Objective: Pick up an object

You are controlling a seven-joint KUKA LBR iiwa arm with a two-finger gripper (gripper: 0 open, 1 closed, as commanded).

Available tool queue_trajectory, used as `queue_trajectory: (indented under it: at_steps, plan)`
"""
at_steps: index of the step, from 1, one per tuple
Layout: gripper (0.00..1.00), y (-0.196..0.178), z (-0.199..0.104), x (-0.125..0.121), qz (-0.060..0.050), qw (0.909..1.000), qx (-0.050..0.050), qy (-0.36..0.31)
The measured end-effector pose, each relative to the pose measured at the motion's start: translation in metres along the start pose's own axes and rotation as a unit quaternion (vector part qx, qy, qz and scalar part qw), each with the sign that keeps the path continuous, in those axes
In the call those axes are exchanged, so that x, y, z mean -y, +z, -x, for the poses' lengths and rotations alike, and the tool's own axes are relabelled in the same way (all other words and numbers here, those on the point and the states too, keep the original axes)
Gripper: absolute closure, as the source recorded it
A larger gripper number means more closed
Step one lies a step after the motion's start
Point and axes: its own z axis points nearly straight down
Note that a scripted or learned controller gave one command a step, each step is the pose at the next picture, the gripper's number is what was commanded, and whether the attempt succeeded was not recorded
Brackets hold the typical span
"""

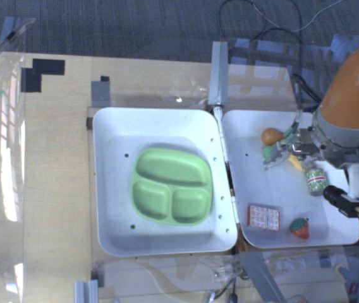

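1. Target candidates all sit in the right bin [243, 169]: an orange ball [271, 135] near the far left, a yellow piece [295, 162] just beside the gripper, a small speckled jar [316, 181], a patterned flat card [263, 218] and a strawberry-like toy [300, 228] toward the near edge.
2. Gripper [279, 153] hangs low between orange ball and yellow piece; we can't tell its opening, and we see nothing held.
3. We'd judge the orange ball the nearest pick: centre over it, descend straight, close across its widest part; it may roll.
4. Flat card looks hard to grasp; we'd skip it.
5. Left bin [113, 169] holds a green divided tray [171, 185], well apart from the gripper.
6. Bins rest on a pale wood bench [53, 188]; dark carpet [135, 11] and cables [261, 17] lie beyond.
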Motion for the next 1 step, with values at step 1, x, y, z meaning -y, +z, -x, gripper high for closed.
queue_trajectory:
  at_steps: [1]
  plan:
    - [0.00, 0.0416, 0.0167, -0.0769, 0.000, 0.9997, 0.000, 0.025]
